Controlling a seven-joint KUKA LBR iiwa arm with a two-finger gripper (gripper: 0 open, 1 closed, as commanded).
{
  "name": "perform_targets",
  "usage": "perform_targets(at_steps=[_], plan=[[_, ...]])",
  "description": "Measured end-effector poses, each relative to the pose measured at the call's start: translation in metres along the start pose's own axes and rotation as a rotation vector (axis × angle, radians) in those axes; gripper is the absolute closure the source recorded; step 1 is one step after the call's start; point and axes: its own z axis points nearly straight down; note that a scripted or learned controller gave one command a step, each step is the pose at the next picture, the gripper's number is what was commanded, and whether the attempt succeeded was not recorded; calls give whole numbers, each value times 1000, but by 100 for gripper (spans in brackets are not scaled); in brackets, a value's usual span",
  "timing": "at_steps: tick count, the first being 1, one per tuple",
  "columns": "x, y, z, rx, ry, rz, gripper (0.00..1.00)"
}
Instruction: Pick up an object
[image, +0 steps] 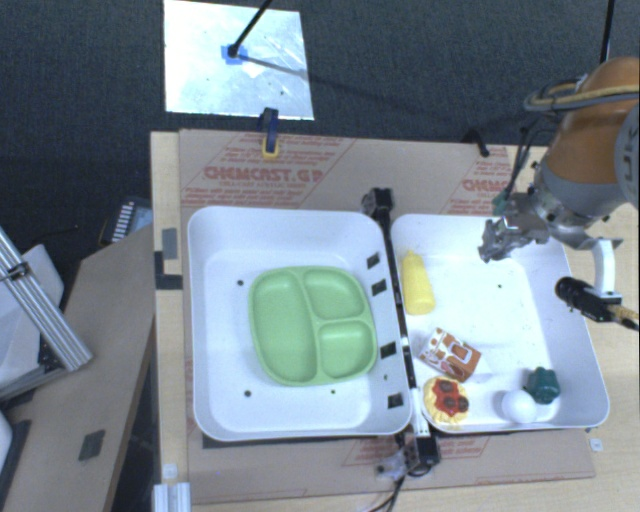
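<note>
**Claw poised over the right bin, nothing picked yet**

In the left bin lies a green divided plate, well away from the arm. The right bin holds the candidates: a yellow bottle by the divider, a red-and-white packet, a round yellow toy with red spots, a white ball touching a dark green piece.

The risk, as I judge it: a straight descent from here meets bare bin floor, since every object sits nearer the front or the divider. The ball could also roll from a pinch.

The claw hangs over the bin's far side, touching nothing I can make out; whether it is spread or closed I cannot tell.
</note>
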Motion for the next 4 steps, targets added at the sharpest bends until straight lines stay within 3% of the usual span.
perform_targets(at_steps=[1, 2, 3, 4], plan=[[48, 4, 6, 0, 0, 0, 100], [102, 24, 9, -1, 1, -1, 100], [160, 24, 3, 0, 1, -1, 100], [210, 43, -6, -2, 2, -1, 100]])
